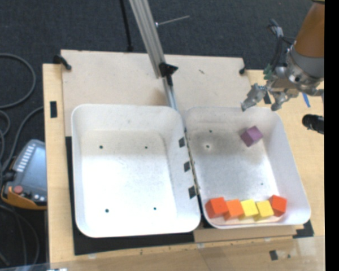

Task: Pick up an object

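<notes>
Pale wooden bench (55, 151) carries two shallow, glossy white bins. Along the right bin's (291, 168) near wall sits a row of matte cubes (246, 208), orange and yellow. Farther back lies a small purple cube (251, 135). Beyond it, over the far rim, hangs the metal gripper (263, 100), fingers spread, holding nothing.
</notes>
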You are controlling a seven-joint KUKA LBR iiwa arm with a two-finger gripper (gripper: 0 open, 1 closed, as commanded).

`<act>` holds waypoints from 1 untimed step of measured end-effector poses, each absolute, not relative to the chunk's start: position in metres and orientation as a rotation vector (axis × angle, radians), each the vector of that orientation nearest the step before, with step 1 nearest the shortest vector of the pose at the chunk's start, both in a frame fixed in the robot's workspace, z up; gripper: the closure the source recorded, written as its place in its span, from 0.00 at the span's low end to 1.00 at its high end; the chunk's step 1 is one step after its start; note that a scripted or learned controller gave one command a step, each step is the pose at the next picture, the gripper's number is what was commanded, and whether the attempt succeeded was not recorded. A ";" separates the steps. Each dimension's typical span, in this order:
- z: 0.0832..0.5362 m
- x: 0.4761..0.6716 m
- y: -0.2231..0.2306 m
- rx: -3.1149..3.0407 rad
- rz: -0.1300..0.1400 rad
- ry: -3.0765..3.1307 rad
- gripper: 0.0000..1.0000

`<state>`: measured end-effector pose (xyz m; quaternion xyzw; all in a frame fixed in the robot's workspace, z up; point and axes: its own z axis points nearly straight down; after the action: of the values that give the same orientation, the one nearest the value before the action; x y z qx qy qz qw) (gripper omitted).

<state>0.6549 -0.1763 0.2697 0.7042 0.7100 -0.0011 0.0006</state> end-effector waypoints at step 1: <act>0.241 0.627 -0.186 2.222 -0.005 2.221 0.00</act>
<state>0.6266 -0.1857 0.2406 0.7074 0.7069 -0.0015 -0.0001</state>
